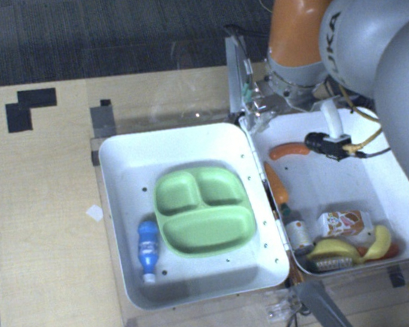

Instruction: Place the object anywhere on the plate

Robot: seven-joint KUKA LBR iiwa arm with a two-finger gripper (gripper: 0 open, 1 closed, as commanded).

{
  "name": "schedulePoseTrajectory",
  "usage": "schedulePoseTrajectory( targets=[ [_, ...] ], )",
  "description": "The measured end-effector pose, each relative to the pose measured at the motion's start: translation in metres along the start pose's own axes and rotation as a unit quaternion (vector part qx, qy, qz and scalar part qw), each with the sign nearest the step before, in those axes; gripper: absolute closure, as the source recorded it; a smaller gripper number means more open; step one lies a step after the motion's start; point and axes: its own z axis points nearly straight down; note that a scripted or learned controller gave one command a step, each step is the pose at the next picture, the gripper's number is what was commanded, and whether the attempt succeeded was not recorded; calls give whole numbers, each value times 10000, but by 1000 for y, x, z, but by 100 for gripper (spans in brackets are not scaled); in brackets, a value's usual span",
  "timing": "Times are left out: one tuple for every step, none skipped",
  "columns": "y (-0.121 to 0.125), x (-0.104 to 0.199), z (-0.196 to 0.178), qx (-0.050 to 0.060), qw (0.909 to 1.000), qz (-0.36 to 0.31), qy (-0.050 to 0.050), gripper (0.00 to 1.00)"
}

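Two white bins sit side by side on the wooden worktop [49,243]. The left bin [131,284], centre of the frame, holds the green divided plate [204,208], lying flat with its three compartments bare, so any of them looks free to receive something. A small blue bottle [149,249] lies just beside the plate's left edge, off the plate.

The right bin [406,239] holds the candidates for the task's object: a sausage-like orange-red piece [288,151] near its upper left, a carrot [275,184] along the dividing wall, a small can or jar [297,235] below it, a printed packet [344,222], and bananas [354,247] in the lower corner. All rest on the bin floor; none is lifted, and which is meant I cannot tell.

The arm [367,28] fills the upper right, hanging over the right bin. A dark fitting with a yellow cable shows near the sausage piece; the pincer's state cannot be read. In my judgement, picking has not yet succeeded.
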Motion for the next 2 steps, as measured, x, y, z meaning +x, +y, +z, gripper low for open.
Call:
schedulePoseTrajectory(
  targets=[
    [16, 32, -69, -13, 9986, 523, -2, 100],
    [-36, -8, -47, -1, 9982, -597, -3, 100]
  ],
)
